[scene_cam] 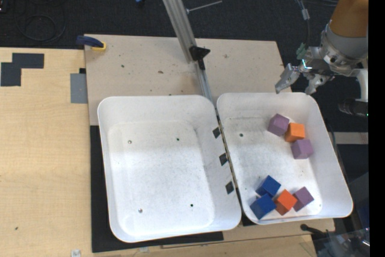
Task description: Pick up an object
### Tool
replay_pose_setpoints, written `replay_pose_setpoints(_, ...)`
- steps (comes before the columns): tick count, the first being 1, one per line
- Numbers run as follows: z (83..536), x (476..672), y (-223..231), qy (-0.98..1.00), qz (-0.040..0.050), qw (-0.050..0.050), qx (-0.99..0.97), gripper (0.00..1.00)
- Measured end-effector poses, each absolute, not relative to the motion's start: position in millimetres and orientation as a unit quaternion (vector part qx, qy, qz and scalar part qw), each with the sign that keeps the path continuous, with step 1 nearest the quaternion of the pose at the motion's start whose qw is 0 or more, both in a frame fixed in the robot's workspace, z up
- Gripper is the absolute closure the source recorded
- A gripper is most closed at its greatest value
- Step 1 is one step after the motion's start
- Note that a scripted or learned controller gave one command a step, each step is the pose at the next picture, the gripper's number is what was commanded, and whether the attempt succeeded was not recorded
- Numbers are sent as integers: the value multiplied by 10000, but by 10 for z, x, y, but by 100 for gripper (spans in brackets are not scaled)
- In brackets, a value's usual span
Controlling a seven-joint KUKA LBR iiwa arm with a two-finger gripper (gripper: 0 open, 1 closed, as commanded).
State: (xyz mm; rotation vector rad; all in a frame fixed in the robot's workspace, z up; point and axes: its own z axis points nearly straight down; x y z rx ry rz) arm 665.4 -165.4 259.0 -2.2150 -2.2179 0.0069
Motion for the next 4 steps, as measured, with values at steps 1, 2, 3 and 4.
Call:
replay_pose_setpoints(1,2623,6663,-1650,-7088,13,13,-7054,0)
replay_pose_setpoints(2,1988,6626,-1583,-7093,26,38,-7049,0)
replay_pose_setpoints(3,1510,6601,-1502,-7086,20,32,-7056,0)
replay_pose_setpoints(4,1199,6633,-1548,-7081,-47,-101,-7061,0)
